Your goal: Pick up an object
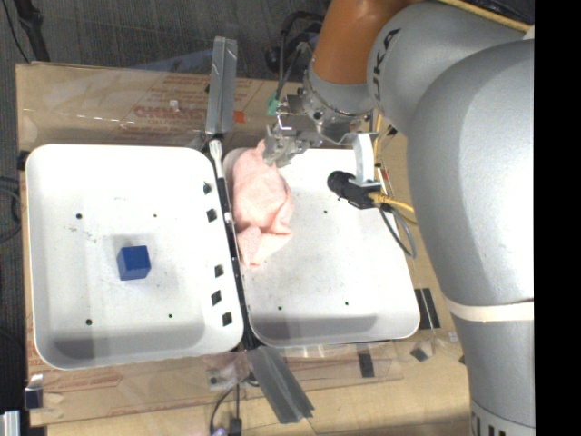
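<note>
A grey robot arm's gripper point(280, 148) hangs at the top edge of a pink cloth point(259, 207) lying in the right bin point(363, 307). A grasp seems underway; lifting comes next.

On my arm point(472, 143), just under the orange band point(349, 34), I can read part of the black letters "KUKA", seen at a slant. On the bench point(118, 103), behind the left bin point(54, 166), there is faint red printing, but it is too pale and blurred for me to read.
</note>
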Motion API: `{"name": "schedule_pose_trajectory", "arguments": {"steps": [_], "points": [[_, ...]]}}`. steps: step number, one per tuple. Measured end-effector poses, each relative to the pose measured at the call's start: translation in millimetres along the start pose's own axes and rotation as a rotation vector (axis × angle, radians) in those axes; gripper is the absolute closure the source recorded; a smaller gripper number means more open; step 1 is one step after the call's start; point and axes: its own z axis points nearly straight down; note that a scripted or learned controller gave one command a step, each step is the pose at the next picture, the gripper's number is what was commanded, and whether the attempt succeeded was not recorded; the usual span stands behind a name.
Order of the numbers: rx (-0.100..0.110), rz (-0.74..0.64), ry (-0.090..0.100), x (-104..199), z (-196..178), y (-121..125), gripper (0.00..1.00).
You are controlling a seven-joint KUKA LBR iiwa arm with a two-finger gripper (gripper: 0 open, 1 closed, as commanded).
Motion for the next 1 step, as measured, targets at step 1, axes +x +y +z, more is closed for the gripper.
{"name": "schedule_pose_trajectory", "arguments": {"steps": [1], "points": [[0.005, -0.005, -0.001, 0.2, -7.2, -0.2, 1.00]]}}
